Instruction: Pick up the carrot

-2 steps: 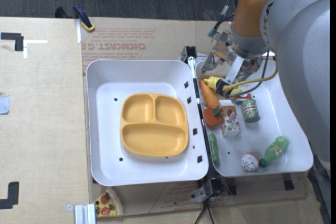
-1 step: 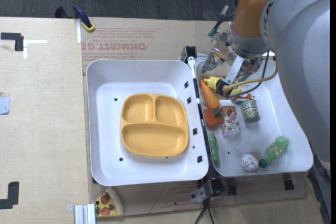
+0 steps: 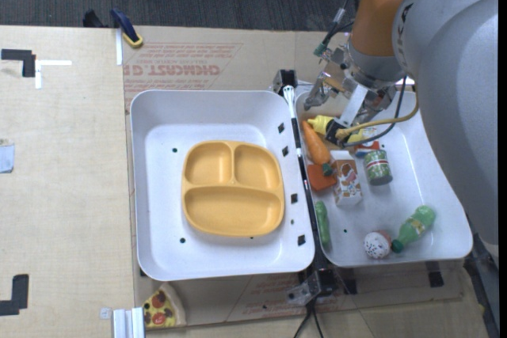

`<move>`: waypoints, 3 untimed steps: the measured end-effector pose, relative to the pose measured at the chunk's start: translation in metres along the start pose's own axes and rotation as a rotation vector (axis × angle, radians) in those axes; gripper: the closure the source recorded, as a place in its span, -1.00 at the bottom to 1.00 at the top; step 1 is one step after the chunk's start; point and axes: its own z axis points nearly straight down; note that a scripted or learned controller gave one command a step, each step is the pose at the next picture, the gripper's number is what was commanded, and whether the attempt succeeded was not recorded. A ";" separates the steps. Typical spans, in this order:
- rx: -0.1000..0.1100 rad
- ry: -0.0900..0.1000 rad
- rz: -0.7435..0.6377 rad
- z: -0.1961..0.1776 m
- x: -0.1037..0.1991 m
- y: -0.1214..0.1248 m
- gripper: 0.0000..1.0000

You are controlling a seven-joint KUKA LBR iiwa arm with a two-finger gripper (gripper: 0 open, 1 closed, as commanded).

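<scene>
**A:** So, from the overhead camera, where is the carrot point(image 3: 315, 146)?

**B:** It lies in the right bin point(image 3: 432, 170), hard against that bin's left wall, near the back. It runs lengthwise along the wall, thin end toward the back. An orange lump point(image 3: 321, 178) sits touching its front end; I cannot tell whether that is part of the carrot or a separate piece.

**A:** Why is it awkward there?

**B:** My guess is the wall. With the carrot pressed against it, a finger has little room on that side, so a grip along the carrot's free flank looks hard.

**A:** And the gripper point(image 3: 341, 129)?

**B:** It hangs just right of the carrot, low in the bin, tilted in from the arm point(image 3: 380, 20). It sits over a yellow toy point(image 3: 323, 123) that touches the carrot's back end. Nothing shows between the fingers clearly, and I cannot tell whether the jaws are spread or closed; cables and the wrist cover them.

**A:** What else crowds the carrot?

**B:** A small carton point(image 3: 347, 182) stands just right of its front end, and a green can point(image 3: 378, 168) is a little beyond that. A green pod point(image 3: 322, 222) lies along the same wall, in front of the carrot. A ball point(image 3: 377, 245) and a green bottle point(image 3: 415, 227) rest well in front, near the bin's front edge.

**A:** And the left bin point(image 3: 154, 194)?

**B:** Left of the carrot, across the wall, it holds a yellow tray point(image 3: 233, 188), likely unrelated to this pick.

**A:** Progress?

**B:** I judge the carrot not yet lifted; it rests on the bin floor.
</scene>
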 end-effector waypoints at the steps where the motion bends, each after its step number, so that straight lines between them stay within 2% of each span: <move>1: 0.000 -0.001 0.139 0.001 0.020 -0.010 -1.00; 2: 0.000 -0.001 0.139 0.000 -0.029 -0.008 -1.00; 3: 0.000 0.000 0.213 0.001 0.005 -0.023 -1.00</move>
